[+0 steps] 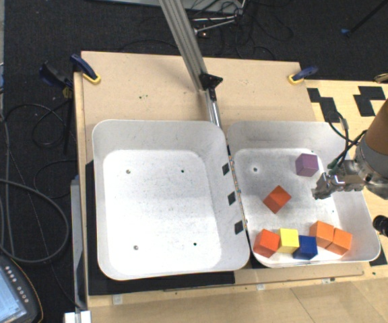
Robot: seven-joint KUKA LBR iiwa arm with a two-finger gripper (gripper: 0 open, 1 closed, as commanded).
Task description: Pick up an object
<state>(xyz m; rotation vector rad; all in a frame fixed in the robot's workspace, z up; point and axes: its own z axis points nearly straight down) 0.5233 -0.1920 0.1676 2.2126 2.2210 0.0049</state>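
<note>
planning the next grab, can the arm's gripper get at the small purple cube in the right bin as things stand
Probably yes. The small purple cube sits alone on the floor of the right white bin, apart from the other blocks, and the gripper hangs just beside it with nothing between them.

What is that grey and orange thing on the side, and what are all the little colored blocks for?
That is a robot arm, reaching in from the right. At its tip is a gripper, a hand with two fingers. The picture comes from one camera fixed above the bench, looking down at a slant. On the wooden bench sit two shallow white bins. The left bin and the right bin lie side by side. In the right one are a purple block, an orange block, and, along the near wall, a row: orange-red block, yellow block, blue block and two orange blocks. The robot's job is to pick one up. The gripper hangs over the right bin, between the purple block and that row.
</note>
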